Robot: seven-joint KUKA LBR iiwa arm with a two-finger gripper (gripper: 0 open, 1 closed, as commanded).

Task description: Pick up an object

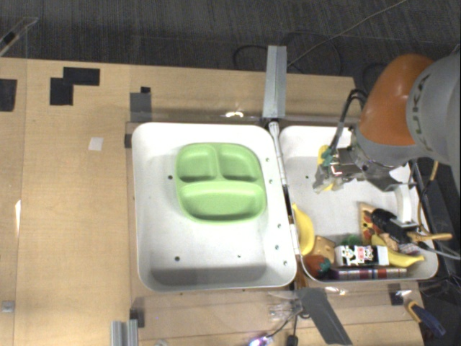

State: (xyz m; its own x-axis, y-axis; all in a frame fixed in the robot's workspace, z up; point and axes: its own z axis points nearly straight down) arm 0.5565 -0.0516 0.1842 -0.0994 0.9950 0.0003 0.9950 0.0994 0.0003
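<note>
My gripper [326,177] hangs over the back half of the right bin [302,144], under the orange-banded wrist [392,99]. A small yellow-green bit [326,153] shows right beside the gripper body; I cannot tell whether it is held. A yellow banana [305,229] lies against the bin's left wall, below and left of the gripper. Along the bin's front edge sits a pile: a white box with a black label [364,254], a dark tube [360,272], a second yellow piece [408,260] and brown items [376,220].
The left bin [155,215] holds a green divided plate [220,181] near its middle. A metal divider rail [274,85] runs between the bins at the back. Cables hang at the right of the arm.
</note>
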